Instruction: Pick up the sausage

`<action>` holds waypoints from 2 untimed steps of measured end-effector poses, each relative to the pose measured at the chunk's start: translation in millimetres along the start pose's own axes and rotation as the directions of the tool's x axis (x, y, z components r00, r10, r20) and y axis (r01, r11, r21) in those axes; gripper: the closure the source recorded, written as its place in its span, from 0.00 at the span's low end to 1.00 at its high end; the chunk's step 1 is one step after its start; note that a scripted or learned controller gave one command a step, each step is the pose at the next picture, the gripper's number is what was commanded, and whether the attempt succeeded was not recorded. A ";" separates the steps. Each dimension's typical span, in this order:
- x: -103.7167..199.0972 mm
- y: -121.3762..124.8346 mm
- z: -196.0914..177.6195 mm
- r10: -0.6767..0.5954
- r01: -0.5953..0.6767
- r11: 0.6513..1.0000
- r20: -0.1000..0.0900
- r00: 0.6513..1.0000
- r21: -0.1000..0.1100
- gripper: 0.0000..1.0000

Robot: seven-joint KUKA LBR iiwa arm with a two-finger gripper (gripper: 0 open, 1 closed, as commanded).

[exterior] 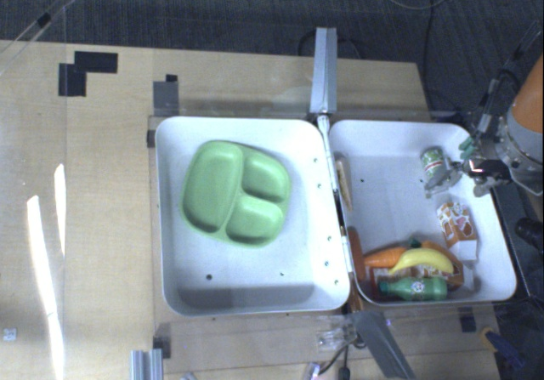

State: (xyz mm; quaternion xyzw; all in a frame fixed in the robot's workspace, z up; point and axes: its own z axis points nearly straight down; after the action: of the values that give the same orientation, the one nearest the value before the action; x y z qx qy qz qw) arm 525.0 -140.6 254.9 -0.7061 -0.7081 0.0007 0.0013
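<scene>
Gripper hangs over right bin's far-right rim, beside can.

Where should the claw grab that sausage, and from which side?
Probably its upper half, from straight above. The sausage lies lengthwise against the right bin's left wall, its lower end crowded by the carrot. The upper part has bare floor on its right.

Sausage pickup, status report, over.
Gripper at right bin rim, by the can. Sausage, seemingly brown piece at left wall, far from gripper. Carrot beside it.
</scene>
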 end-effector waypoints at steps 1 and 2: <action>6.5 10.6 151.3 -0.048 0.048 0.999 -0.001 0.999 0.001 0.00; 27.3 -37.0 136.6 0.112 -0.112 0.994 -0.001 0.994 -0.004 0.00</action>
State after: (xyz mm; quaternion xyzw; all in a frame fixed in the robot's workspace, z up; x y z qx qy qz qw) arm 487.6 -113.3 118.4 -0.7446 -0.6675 -0.0007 0.0001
